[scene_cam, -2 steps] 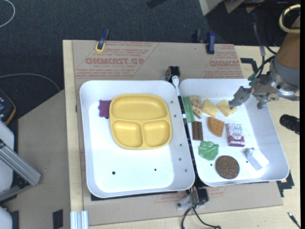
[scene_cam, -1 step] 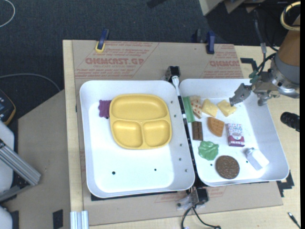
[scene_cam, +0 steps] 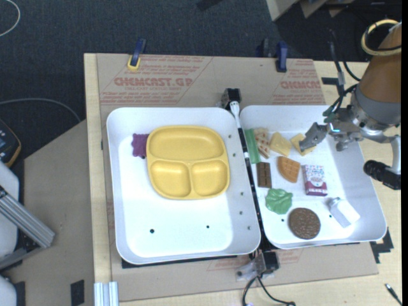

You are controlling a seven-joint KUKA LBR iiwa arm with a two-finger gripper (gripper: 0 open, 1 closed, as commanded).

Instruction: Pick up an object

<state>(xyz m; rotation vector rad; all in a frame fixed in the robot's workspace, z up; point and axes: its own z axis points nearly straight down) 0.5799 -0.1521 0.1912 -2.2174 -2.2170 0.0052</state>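
The right bin (scene_cam: pixel 366 190) holds several small items: a green strip (scene_cam: pixel 252 146), a pale yellow wedge (scene_cam: pixel 279 143), a small yellow piece (scene_cam: pixel 303 145), an orange waffle (scene_cam: pixel 288 169), a brown bar (scene_cam: pixel 263 175), a red and white packet (scene_cam: pixel 315 179), a green leafy piece (scene_cam: pixel 278 201), a round brown cookie (scene_cam: pixel 304 222) and a white bottle (scene_cam: pixel 340 211). My gripper (scene_cam: pixel 329 138) hangs over the bin's upper right part. It is open, with one finger (scene_cam: pixel 315 134) just above the small yellow piece and nothing between the fingers.
The left bin (scene_cam: pixel 127 222) holds a yellow divided plate (scene_cam: pixel 189 161) with a purple item (scene_cam: pixel 139 145) at its left edge. The grey arm with its orange band (scene_cam: pixel 382 75) comes in from the upper right. Clamps (scene_cam: pixel 135 56) hold the board's far edge.
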